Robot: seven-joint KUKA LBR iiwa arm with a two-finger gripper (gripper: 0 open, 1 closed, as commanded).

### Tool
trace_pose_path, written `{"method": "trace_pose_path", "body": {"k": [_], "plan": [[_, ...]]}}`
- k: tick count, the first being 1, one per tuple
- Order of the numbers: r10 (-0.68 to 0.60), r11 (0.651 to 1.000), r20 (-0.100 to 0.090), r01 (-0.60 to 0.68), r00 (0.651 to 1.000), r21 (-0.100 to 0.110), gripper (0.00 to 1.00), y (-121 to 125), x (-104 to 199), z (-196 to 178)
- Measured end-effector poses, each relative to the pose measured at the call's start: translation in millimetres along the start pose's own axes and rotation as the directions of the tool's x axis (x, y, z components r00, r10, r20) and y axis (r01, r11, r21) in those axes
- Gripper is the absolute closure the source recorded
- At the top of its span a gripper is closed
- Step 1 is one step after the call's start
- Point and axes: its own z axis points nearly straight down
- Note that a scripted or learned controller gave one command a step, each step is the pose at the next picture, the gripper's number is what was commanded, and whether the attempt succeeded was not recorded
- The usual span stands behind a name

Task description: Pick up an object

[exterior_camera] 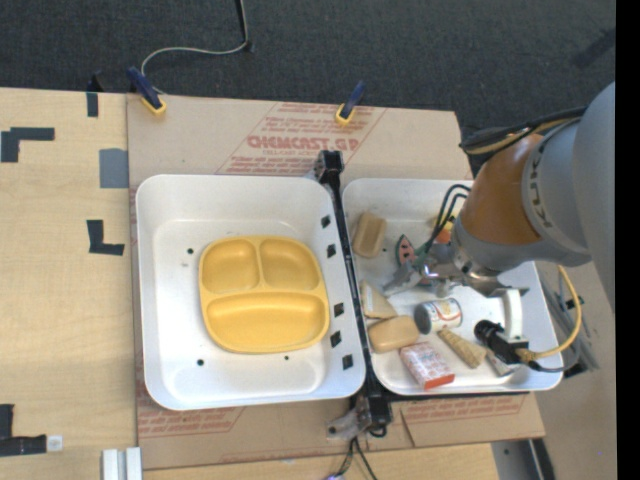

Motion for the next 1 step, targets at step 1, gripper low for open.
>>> {"method": "trace_pose_path", "body": {"k": [1], "plan": [[-0.001,1.000,0.000,0.001,1.000,0.000,0.00,83.4,-4.3,0.8]]}}
